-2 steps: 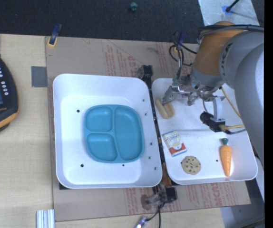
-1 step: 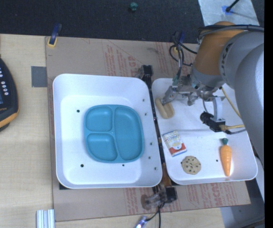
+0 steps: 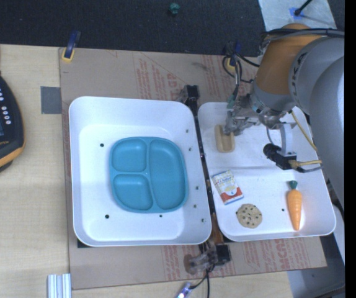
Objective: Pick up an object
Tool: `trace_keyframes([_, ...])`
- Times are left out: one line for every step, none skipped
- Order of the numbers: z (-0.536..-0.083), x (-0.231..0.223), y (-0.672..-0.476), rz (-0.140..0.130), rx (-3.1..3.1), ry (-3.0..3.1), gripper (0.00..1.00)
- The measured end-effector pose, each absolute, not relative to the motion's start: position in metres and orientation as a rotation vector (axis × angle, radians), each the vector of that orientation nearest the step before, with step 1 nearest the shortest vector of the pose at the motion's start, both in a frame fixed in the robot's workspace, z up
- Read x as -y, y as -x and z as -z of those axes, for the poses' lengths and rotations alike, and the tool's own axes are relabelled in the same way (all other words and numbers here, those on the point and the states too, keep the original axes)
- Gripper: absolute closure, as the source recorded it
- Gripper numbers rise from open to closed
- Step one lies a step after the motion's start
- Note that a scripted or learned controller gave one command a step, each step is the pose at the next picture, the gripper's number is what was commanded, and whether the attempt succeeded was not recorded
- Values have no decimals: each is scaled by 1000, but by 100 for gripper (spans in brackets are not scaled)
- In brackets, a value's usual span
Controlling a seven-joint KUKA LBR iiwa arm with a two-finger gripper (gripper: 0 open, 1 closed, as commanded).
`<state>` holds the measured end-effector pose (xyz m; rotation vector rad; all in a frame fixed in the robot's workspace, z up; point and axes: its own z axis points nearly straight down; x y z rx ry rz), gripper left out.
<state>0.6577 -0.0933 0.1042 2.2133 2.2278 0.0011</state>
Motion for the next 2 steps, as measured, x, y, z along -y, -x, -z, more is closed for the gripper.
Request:
trace_keyframes([-192, 44, -619, 3, -2228, -2218, 100])
trace_keyframes([-192, -7, -607, 8, -2230, -2217, 100])
